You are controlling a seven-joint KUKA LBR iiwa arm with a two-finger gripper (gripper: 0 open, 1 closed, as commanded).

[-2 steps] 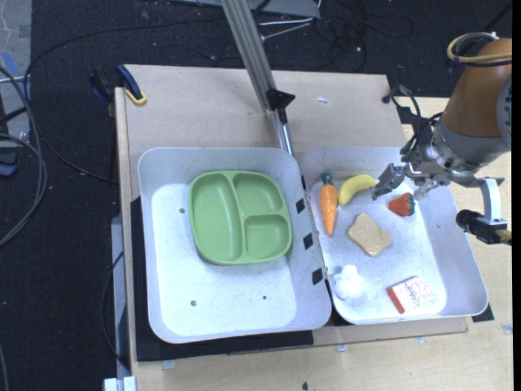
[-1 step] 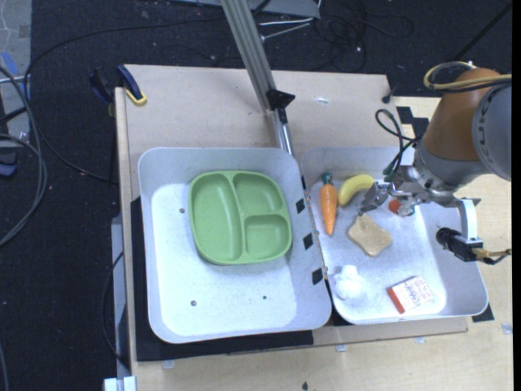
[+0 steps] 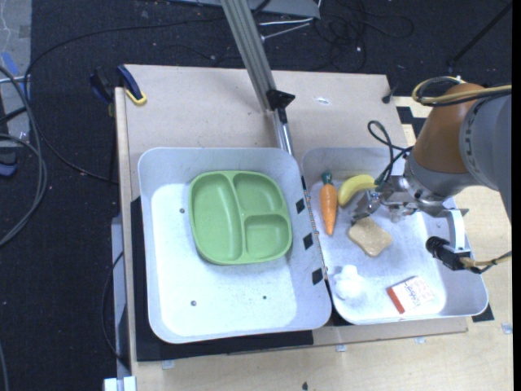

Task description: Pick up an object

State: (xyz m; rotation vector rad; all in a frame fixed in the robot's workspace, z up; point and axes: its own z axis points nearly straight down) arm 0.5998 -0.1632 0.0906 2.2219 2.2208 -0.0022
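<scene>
The right bin (image 3: 466, 298) holds an orange carrot (image 3: 327, 208) with a green top, a yellow banana (image 3: 355, 188), a tan slice of bread (image 3: 370, 238), a small white lump (image 3: 349, 282) and a red and white packet (image 3: 413, 293). My gripper (image 3: 368, 206) hangs low in this bin, between the banana and the bread, just above the bread's upper edge and to the right of the carrot. Nothing is visibly lifted off the bin floor.
A green three-compartment plate (image 3: 241, 217) lies in the left bin (image 3: 163, 243). A grey metal pole (image 3: 252, 47) slants down to the gap between the bins. The arm (image 3: 456, 145) and its black cables (image 3: 387, 149) hang over the right bin's far right side.
</scene>
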